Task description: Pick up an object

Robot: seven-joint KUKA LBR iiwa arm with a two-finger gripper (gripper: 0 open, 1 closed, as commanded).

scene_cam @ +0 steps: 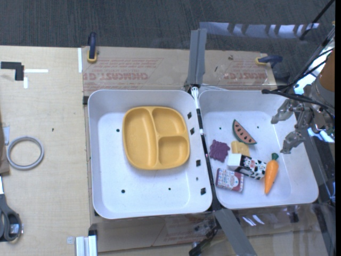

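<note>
From the overhead camera, the worktop (48, 196) carries two shallow white bins side by side. The left bin (106, 196) holds a yellow divided plate (156, 137) with three compartments, lying flat toward the upper middle of the bin. The right bin (298, 188) holds the loose objects, grouped in its lower middle: a watermelon slice (243, 132) lies uppermost; below it a purple cluster (219, 150), possibly toy grapes, sits beside a small yellow piece (241, 148); a white block (234, 160) touches a black-and-white carton (252, 167); a pink box (230, 180) lies flat below these; a carrot (270, 175) lies to the right of the carton, leaf end up, tip toward the near wall. The arm enters from the right edge. The gripper (293, 131) hangs above the right side of the right bin, above and to the right of the carrot and apart from it. Its fingers (292, 141) stand spread apart, with nothing between them. On the bare worktop left of the bins lie a grey ring (24, 152) and, at the lower left edge, scissors (9, 223).
</note>
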